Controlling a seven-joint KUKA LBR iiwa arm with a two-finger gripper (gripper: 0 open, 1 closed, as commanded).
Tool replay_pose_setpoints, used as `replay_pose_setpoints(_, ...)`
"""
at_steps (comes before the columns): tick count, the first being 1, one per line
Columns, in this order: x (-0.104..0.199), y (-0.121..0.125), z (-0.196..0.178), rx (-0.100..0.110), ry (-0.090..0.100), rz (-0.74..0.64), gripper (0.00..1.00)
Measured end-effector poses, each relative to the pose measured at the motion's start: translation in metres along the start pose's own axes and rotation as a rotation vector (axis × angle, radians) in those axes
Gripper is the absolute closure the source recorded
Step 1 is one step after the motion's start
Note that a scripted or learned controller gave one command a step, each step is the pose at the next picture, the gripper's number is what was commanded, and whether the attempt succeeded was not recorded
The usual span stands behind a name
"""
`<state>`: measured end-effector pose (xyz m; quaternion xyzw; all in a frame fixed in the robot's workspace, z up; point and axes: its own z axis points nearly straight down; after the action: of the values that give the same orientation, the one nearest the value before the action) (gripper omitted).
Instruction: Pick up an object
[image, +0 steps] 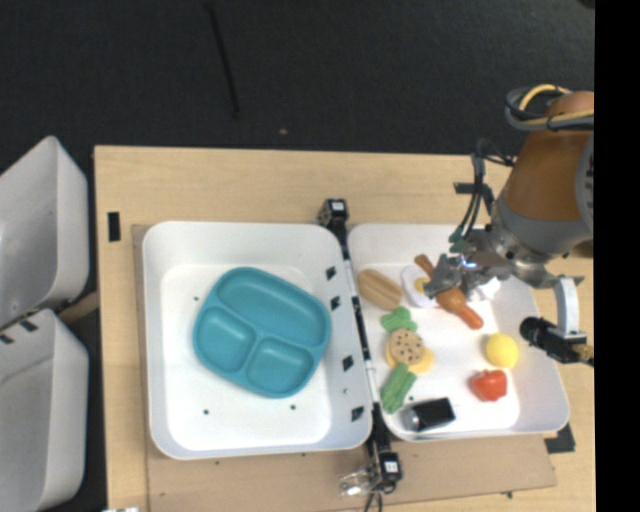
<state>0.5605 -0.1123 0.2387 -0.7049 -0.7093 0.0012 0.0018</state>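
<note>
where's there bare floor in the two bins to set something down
Left bin: free strips around the blue divided plate, widest along the left wall and near edge. Right bin: crowded with toy food on its left side and under the gripper; a small gap lies near the lemon.

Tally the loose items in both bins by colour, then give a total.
Blue: 1, plate
Tan: 2, bread roll, cookie
Green: 2, leafy piece, pickle
Orange: 1, carrot
Yellow: 1, lemon
Red: 1, pepper
Black: 1, block
Total: 9
</note>
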Motion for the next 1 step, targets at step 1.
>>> replay_pose_setpoints(1, 0.0541, 0.0133, 0.0113, 0.002, 0.0, -0.001, 1.0)
